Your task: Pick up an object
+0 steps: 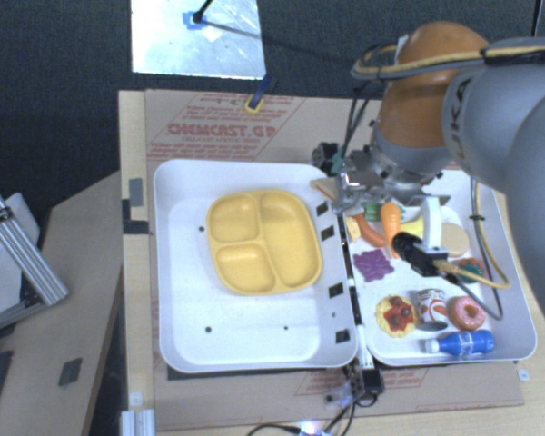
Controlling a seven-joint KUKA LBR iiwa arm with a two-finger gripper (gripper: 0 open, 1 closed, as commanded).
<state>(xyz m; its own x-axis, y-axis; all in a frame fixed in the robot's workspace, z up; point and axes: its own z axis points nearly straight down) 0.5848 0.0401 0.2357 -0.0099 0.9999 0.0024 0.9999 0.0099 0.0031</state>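
Where the right bin is meeting the divider between the two bins, an orange carrot is lying near the bin's far end, tip pointing towards the camera. A second carrot is lying just beside it on the divider side, and a small green piece is sitting against them. The gripper is hanging directly above this cluster. Its lower end is hidden among the wrist hardware, so how far it is open, and whether it is gripping anything, cannot be told.

A purple grape bunch is resting nearer the camera than the carrots. Beyond the carrots, towards the arm's side, a pale round disc is lying partly under the robot's cabling. Along the near end of the bin, a round yellow and red piece, a small can and a doughnut are sitting in a row, with a blue bottle lying on its side in front of them. A tan piece is showing at the far end of the divider.

The left bin is holding a yellow divided plate, lying flat. The arm is reaching in above the right bin, its orange band facing the camera. Both bins are resting on printed cardboard.
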